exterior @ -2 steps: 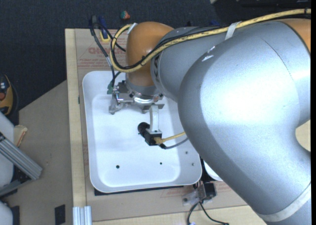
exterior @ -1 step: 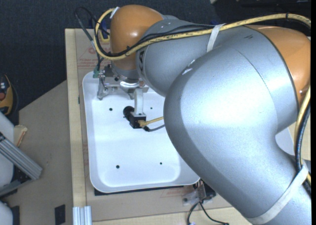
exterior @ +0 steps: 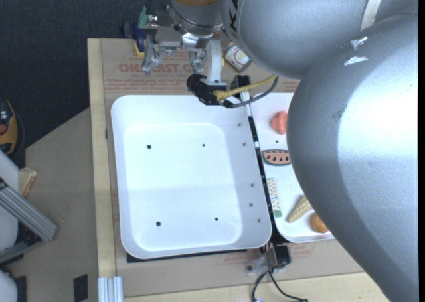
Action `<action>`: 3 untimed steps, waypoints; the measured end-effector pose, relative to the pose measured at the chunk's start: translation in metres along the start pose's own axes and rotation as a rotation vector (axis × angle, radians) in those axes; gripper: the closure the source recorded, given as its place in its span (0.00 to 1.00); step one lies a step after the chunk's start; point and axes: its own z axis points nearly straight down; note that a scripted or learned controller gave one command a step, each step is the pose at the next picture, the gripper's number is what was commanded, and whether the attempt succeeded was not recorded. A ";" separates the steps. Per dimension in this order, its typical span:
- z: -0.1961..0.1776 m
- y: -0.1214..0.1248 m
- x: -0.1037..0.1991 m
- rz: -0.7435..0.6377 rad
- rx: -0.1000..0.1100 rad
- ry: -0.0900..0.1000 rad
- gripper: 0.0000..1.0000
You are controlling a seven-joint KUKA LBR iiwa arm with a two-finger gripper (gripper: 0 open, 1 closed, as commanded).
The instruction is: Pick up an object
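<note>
My gripper (exterior: 174, 63) hangs over the cardboard just beyond the far rim of the left bin (exterior: 123, 161). It is open, and its two fingers (exterior: 151, 60) point down with nothing between them. The objects lie in the right bin (exterior: 282, 231), partly hidden by the arm. They are a pink-red piece (exterior: 279, 121) at the far end, a watermelon slice (exterior: 277, 157) in the middle, and a yellow cone-shaped piece (exterior: 300, 208) and an orange piece (exterior: 319, 224) near the front. All of them are well to the right of the gripper.
The big grey arm (exterior: 345, 95) covers most of the right bin. A small striped strip (exterior: 273, 199) lies by the right bin's left rim. Both bins rest on a cardboard sheet (exterior: 106, 95). A metal rail (exterior: 26, 211) lies off the bench at the left.
</note>
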 end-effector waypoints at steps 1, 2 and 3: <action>0.181 -0.012 -0.002 0.002 0.036 -0.010 0.00; -0.010 -0.019 0.000 0.000 0.004 0.000 0.00; 0.117 -0.002 -0.001 0.001 0.024 -0.007 0.00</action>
